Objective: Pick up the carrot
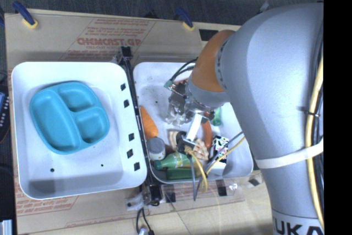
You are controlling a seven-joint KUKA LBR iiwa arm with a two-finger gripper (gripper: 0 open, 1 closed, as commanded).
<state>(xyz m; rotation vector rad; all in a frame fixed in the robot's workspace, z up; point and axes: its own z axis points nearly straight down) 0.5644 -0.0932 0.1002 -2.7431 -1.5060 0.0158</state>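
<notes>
1. Carrot, long orange tapered (148, 123), lay in rt white bin (144, 75) along its left wall, above grey-capped jar (156, 147).
2. Gripper (177, 113) hung just rt of carrot; finger state undeterminable.
3. Blue compartment tray (69, 116) sat in left bin.

Cardboard-topped bench (110, 36) bearing two white bins (22, 118)

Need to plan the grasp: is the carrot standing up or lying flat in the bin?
Lying flat: the carrot rests lengthwise on the right bin floor by its left wall.
</notes>
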